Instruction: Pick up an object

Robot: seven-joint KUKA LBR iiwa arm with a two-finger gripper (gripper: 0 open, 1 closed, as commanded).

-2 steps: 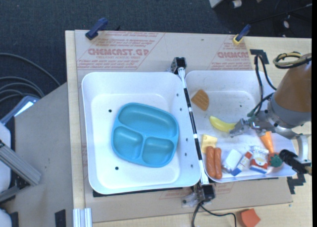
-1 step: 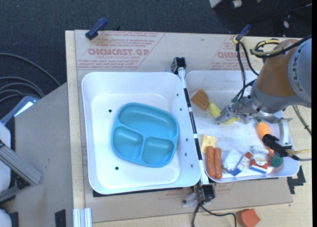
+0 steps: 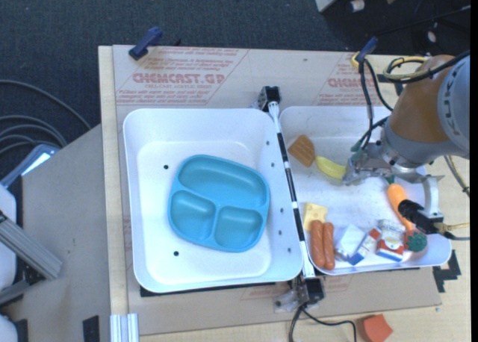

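Note:
The right bin [image 3: 328,119] holds a brown bread slice [image 3: 302,150], a yellow banana [image 3: 331,168], a yellow cheese wedge [image 3: 314,213], a pair of sausages [image 3: 323,245], a carrot [image 3: 404,207], a small green piece [image 3: 416,242] and several small packets [image 3: 351,244]. My gripper [image 3: 358,168] is low in this bin, its tip just right of the banana's right end. The arm's grey body [image 3: 426,120] hangs over the bin's upper right part.
The left bin [image 3: 142,184] holds a blue three-compartment plate [image 3: 218,202]. A black divider clamp [image 3: 284,161] runs between the bins. An orange block [image 3: 375,327] lies on the bench in front. Cables [image 3: 30,120] lie to the left.

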